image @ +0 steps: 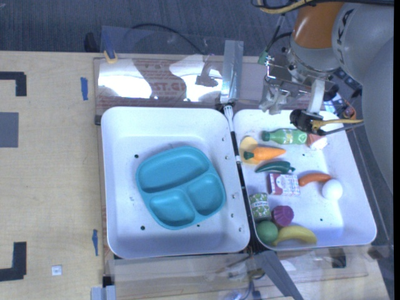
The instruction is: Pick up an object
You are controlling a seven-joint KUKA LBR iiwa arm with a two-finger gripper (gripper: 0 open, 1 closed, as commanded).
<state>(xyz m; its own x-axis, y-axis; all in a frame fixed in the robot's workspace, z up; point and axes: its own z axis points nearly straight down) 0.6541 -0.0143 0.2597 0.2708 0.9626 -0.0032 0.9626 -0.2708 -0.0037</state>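
Camera view looks down on the hand, which hangs over the back rim of the white bin that holds the small things. Nothing is seen between its tips, and whether it is released or clenched cannot be told from this angle.

Nearest the hand, just in front of it, lies a green bottle on its side. Close beside the bottle's cap end is a small pink and white piece. A little further forward of the hand, a yellow fruit touches a carrot, and a dark green vegetable lies right against the carrot's front side.

Further from the hand, mid-bin, sit a red and white carton, an orange-red piece and a white egg, the last two almost touching. Farthest from the hand, along the front of the bin, are a green can, a purple vegetable, a green round fruit and a banana, packed close together.

Well off to the hand's side, in the other bin, a blue divided tray lies flat, alone. Both bins rest on the bench.
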